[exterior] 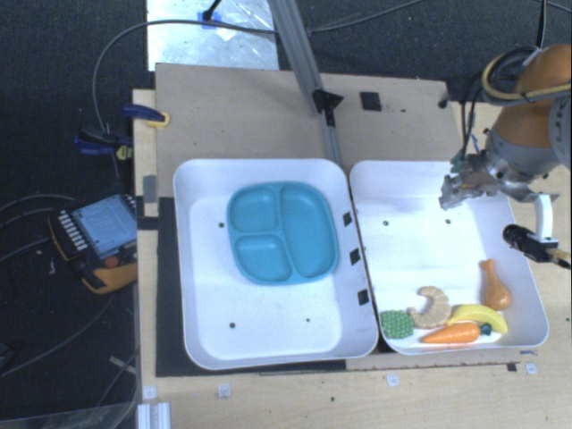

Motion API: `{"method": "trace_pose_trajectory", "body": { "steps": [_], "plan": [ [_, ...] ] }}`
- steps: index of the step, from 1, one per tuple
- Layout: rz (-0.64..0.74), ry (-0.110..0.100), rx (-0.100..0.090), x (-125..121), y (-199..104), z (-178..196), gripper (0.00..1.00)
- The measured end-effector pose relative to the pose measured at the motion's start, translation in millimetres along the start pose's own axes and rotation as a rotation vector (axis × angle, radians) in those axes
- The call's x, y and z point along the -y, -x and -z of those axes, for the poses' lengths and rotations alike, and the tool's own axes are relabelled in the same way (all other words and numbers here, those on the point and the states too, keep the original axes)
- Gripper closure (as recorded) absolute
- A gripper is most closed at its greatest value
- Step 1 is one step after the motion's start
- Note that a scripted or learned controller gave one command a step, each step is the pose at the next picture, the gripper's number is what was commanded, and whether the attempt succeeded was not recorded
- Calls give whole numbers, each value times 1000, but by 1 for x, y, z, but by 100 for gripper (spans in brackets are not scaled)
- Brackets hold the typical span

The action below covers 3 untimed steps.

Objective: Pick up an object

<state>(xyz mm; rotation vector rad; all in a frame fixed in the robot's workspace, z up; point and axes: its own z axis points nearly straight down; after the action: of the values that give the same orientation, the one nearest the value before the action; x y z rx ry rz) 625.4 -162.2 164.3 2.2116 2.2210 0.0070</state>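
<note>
My gripper (452, 192) hangs over the far right part of the right bin (420, 239), pointing left. Nothing shows between its fingers. At the near end of this bin lie a tan croissant (433, 306), a yellow banana (481, 315), an orange carrot (451, 333), a green bumpy piece (397, 323) and a brown drumstick (494, 283). All of them lie well below the gripper in the view, apart from it.
The left bin (268, 329) holds a blue divided plate (282, 231). A metal pole (299, 52) rises between the bins at the back. Clamps (112, 141) and a handheld device (96, 239) lie off the bench to the left.
</note>
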Motion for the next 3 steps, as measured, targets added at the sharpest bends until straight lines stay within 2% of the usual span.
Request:
{"method": "trace_pose_trajectory", "body": {
  "steps": [1, 3],
  "plan": [
    [1, 0, 0, -2, 0, 55, 100],
    [5, -8, -4, 44, -102, 45, 100]
  ]
}}
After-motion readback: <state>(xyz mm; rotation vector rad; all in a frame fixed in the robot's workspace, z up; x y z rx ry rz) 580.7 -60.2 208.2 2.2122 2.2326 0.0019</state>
